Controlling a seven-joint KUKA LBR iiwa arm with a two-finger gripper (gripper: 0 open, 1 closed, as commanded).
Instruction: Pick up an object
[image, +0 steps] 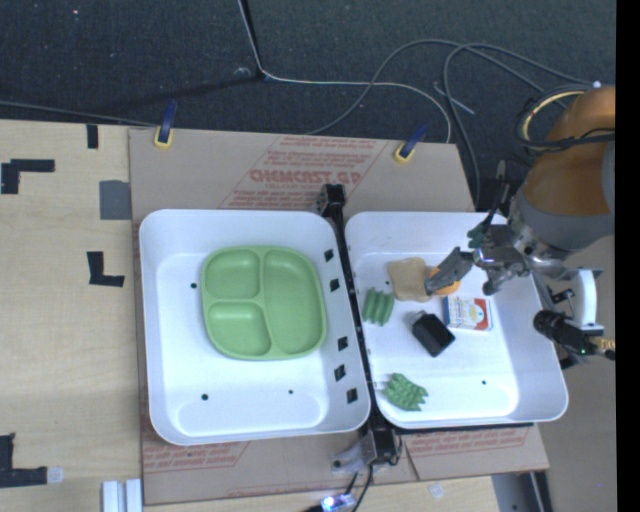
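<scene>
In the right bin (500, 400) lie a tan bread-like piece (405, 277), a green ridged piece (377, 306), a black block (433, 334), a small white packet with red and blue print (470, 314) and a green leafy piece (405, 392). My gripper (470, 280) hovers over the upper middle of this bin, just above the white packet. It is open. One dark finger (445, 273) points toward the tan piece, and the other finger (497, 279) is to its right. Nothing sits between them.
The left bin (170, 300) holds a green divided plate (265, 302). A black divider (345, 300) runs between the two bins. The arm's grey and orange body (570, 180) hangs over the right bin's far right corner. Cables trail across the dark floor behind the bench.
</scene>
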